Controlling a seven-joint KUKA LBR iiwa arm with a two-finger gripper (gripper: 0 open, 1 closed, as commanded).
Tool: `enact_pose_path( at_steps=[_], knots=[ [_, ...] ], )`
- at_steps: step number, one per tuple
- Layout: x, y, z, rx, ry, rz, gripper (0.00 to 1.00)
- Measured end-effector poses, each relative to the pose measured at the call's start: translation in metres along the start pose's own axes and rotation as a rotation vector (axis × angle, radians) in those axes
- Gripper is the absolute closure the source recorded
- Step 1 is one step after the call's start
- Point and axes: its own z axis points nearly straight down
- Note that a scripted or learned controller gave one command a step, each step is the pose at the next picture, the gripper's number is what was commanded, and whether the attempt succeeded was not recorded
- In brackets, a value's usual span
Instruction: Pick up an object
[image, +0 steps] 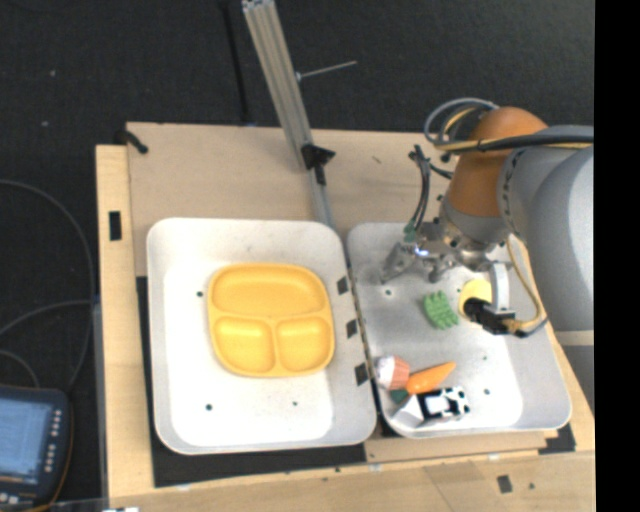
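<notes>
Green ridged block lies mid right bin, just below my pincer, which hangs over the bin's far edge. Can't tell its opening from this slant, and I see nothing held in it. Yellow piece sits just right of the block, by the cable. Carrot and a black-and-white thing crowd the near-left corner. I'd go for the block: centre over it, come straight down, keep off the yellow piece. Yellow tray in left bin is irrelevant.
</notes>
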Motion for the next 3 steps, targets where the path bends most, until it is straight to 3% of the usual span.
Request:
enact_pose_path(
  at_steps=[1, 3],
  knots=[
    [-0.001, 0.001, -0.013, -0.005, 0.000, 0.002, 1.00],
    [-0.011, 0.007, -0.107, -0.008, 0.001, 0.003, 1.00]
  ],
)
